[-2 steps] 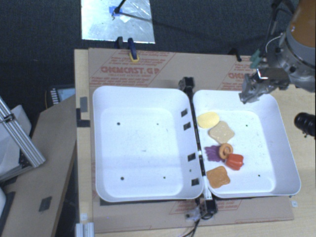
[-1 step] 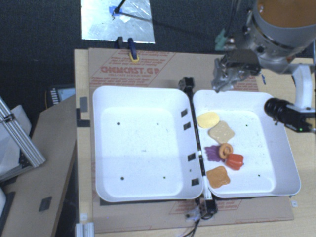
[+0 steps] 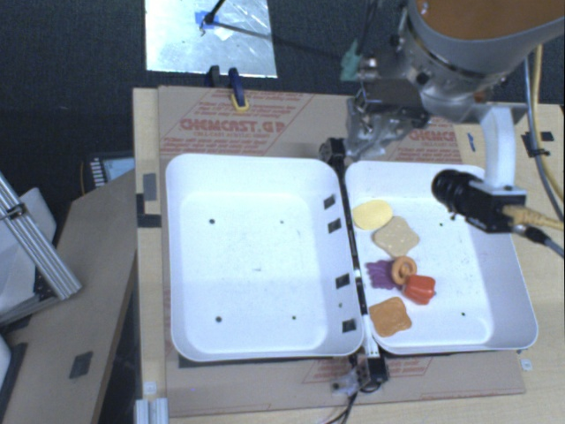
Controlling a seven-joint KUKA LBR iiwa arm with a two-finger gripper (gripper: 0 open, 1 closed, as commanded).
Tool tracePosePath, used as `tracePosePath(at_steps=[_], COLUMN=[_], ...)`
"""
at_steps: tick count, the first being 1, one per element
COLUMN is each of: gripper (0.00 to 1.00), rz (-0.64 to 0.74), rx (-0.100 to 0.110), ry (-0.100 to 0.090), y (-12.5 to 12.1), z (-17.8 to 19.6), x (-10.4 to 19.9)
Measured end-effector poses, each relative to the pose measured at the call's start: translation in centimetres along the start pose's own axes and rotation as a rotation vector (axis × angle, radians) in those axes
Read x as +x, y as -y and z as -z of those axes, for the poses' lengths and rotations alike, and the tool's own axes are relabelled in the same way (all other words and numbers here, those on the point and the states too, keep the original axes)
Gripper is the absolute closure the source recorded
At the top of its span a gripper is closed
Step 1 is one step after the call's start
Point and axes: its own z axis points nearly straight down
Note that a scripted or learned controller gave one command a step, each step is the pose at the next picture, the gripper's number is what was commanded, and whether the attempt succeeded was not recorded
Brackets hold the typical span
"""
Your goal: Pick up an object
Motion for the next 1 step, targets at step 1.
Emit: tracePosePath(at_steps=[1], gripper=[1.0], rz=[-0.001], rx=[0.002], ry=[0.002], y=[-1.59], z=[-0.13], x=[4.15])
